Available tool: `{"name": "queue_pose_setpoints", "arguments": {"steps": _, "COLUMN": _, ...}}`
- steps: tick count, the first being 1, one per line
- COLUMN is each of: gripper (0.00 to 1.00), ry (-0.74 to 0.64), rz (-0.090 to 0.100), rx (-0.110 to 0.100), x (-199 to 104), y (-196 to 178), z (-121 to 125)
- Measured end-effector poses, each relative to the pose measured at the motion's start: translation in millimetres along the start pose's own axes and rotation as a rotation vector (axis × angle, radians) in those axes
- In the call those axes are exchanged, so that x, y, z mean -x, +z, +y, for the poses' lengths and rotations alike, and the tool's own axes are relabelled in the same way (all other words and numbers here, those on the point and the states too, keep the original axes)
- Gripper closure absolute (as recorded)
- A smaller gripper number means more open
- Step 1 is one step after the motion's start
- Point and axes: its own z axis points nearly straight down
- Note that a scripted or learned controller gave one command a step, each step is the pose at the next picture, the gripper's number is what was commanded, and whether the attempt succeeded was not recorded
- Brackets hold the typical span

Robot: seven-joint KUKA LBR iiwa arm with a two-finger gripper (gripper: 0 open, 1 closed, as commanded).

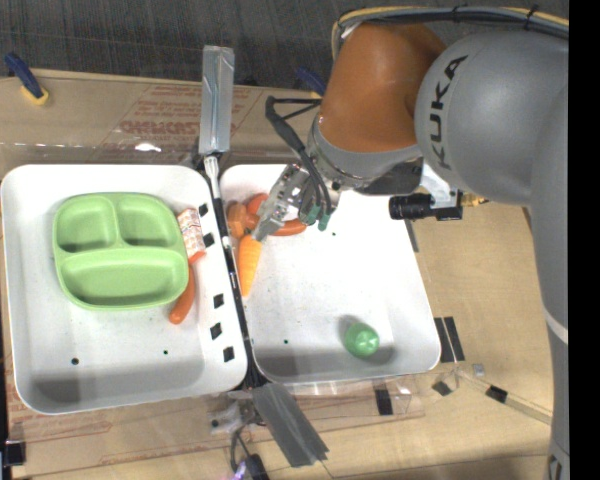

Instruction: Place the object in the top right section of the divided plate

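The bench is pale wood, and a sheet of brown cardboard with faint red print lies on it. Two shallow white bins sit side by side on that, touching along a taped seam. The left bin and the right bin both have rounded corners. A grey strip runs up from the seam at the far side, and another grey strip sticks out at the near side.

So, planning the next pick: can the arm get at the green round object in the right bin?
Probably yes. The green round object lies alone on bare floor of the right white bin, apart from the orange carrot pieces under the tool.
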Motion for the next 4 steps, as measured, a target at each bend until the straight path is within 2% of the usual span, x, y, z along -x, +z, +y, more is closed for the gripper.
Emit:
{"name": "queue_pose_setpoints", "arguments": {"steps": 1, "gripper": 1.00, "ry": -0.111, "rz": -0.003, "rx": 0.002, "x": 59.4, "y": 18.9, "z": -9.5}}
{"name": "queue_pose_setpoints", "arguments": {"steps": 2, "gripper": 1.00, "ry": -0.255, "rz": -0.006, "rx": 0.003, "x": 60.2, "y": -56.1, "z": 5.9}}
{"name": "queue_pose_setpoints", "arguments": {"steps": 3, "gripper": 1.00, "ry": -0.664, "rz": -0.001, "rx": 0.002, "x": 58.0, "y": 38.3, "z": 1.1}}
{"name": "queue_pose_setpoints", "arguments": {"steps": 4, "gripper": 1.00, "ry": -0.820, "rz": -0.008, "rx": 0.003, "x": 65.1, "y": 46.1, "z": 33.5}}
